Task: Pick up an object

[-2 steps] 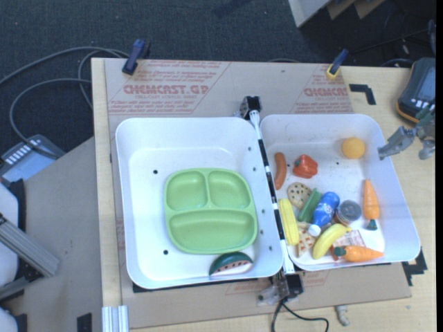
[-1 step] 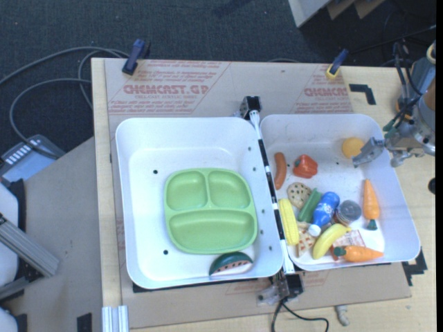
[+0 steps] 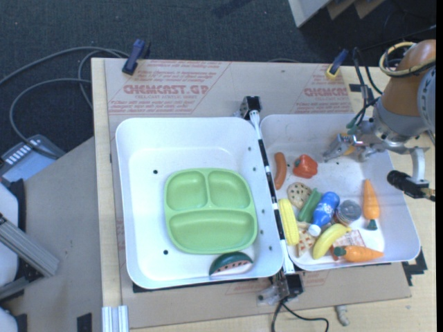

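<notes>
Where ridged, plastic corn (image 3: 288,221) curves.

Red print on the tan protective sheet of the bench board (image 3: 208,81) reads "CHEMCAST GP" at far left. The same red print repeats at far right, partly hidden.

My one camera sits fixed above the bench (image 3: 208,75), looking down at a slant from the near side, far enough back to take in both white bins: the left bin (image 3: 138,158) and the right bin (image 3: 401,234) (side by side, touching along the middle). My arm (image 3: 405,95) enters from the right edge, beside dark floor beyond.
</notes>
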You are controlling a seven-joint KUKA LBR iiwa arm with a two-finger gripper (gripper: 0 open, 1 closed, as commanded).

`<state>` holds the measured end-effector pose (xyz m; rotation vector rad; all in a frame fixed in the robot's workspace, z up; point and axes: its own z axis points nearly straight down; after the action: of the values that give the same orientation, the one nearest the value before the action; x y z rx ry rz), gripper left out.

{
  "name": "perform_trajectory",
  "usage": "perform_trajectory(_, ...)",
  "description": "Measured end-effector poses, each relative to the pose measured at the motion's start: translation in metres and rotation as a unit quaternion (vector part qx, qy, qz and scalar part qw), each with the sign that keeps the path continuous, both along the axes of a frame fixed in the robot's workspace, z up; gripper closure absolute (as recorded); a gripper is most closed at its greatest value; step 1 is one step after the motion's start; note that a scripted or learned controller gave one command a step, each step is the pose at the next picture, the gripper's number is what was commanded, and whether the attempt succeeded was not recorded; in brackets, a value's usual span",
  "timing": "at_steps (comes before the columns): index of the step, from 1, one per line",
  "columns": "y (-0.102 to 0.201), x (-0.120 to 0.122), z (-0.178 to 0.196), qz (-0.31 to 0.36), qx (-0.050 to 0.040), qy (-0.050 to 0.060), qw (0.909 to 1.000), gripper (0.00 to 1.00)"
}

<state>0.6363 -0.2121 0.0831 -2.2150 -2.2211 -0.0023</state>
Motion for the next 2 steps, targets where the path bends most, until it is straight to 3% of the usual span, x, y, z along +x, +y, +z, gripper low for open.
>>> perform_trajectory(1, 0.052, 0.028, 0.002, 0.000, -0.0025, -0.003, 1.0000, 0.00)
perform_trajectory(2, 0.051, 0.029, 0.013, 0.000, -0.0038, -0.004, 1.0000, 1.00)
